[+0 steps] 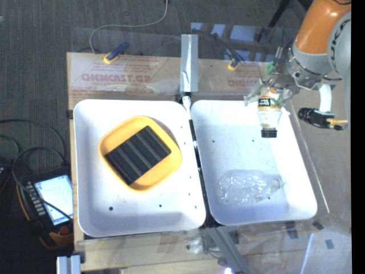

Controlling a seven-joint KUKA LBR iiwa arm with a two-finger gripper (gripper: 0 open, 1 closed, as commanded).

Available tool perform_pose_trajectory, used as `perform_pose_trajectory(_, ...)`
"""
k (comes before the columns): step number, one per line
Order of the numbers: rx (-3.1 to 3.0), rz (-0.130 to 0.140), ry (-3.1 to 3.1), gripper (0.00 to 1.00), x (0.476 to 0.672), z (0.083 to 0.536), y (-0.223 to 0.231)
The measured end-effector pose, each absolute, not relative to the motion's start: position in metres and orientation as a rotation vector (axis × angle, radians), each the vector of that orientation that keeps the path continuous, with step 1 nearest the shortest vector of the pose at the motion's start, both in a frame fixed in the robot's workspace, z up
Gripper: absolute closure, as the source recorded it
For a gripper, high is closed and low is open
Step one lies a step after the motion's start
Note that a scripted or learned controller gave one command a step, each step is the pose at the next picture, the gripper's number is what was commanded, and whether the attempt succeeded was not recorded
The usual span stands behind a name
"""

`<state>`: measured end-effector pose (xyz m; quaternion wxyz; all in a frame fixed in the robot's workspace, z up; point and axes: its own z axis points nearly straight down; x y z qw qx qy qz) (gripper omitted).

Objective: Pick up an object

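Observation:
My gripper (pixel 267 94) hangs over the far right part of the right bin (pixel 303 173). It is shut on a small clear bottle (pixel 268 115) with a green and black label. The bottle points down, its dark cap lowest, and looks lifted off the bin floor. A crumpled clear plastic bottle (pixel 249 187) lies on its side near the front of the same bin. In the left bin (pixel 91 201) rests a yellow rounded object with a black ridged top (pixel 141 152).
A metal divider post (pixel 189 61) stands at the back between the bins. Yellow and blue clamps (pixel 116 52) hold the board behind the bins. Cables and a small screen device (pixel 50 194) lie on the floor to the left.

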<state>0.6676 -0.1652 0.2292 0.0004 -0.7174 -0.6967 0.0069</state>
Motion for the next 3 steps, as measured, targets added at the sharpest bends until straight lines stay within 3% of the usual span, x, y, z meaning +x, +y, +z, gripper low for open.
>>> perform_pose_trajectory(2,-2.252,0.023,-2.185,1.0,0.668,0.245,-0.165)
perform_pose_trajectory(3,-2.343,0.004,-2.091,1.0,0.668,0.201,-0.156)
